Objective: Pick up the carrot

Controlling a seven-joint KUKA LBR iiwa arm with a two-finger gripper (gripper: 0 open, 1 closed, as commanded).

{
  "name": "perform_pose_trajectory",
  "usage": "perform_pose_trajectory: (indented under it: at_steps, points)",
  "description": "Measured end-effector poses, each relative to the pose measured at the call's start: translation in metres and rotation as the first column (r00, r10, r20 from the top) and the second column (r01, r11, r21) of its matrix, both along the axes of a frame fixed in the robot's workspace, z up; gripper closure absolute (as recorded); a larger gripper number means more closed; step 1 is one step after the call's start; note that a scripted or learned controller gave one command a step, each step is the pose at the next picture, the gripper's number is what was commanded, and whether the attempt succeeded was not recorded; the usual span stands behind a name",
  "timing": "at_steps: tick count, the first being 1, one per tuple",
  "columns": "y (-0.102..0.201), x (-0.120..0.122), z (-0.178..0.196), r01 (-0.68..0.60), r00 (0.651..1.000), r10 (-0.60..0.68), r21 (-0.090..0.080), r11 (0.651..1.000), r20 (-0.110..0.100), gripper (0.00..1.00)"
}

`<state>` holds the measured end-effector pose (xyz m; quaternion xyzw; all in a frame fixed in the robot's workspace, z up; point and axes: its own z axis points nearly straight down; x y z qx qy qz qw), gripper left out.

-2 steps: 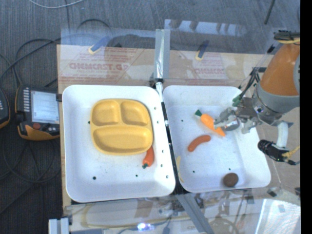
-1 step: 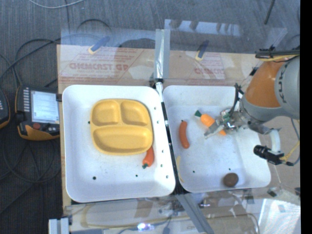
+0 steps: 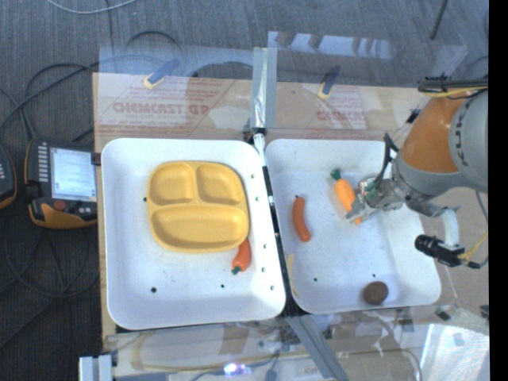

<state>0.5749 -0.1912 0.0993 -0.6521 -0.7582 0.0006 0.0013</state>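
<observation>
The carrot [image 3: 344, 194], orange with a green top, lies in the right bin [image 3: 341, 288] toward its upper middle, pointing down and right. My gripper [image 3: 367, 199] sits just right of the carrot's lower end, low in the bin, close to or touching the carrot's tip. The grey arm with its orange band [image 3: 432, 141] reaches in from the right behind it.
In the right bin an orange-red sausage [image 3: 302, 218] lies left of the carrot and a brown round item [image 3: 375, 293] sits near the front edge. The left bin [image 3: 127, 292] holds a yellow divided plate [image 3: 197, 205] and a red pepper [image 3: 242, 255].
</observation>
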Motion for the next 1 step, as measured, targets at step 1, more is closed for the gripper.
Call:
perform_pose_trajectory:
  at_steps: [1]
  points:
    - [0.0681, 0.0218, 0.1098, -0.015, 1.0, 0.015, -0.001, 1.0, -0.002, 1.0]
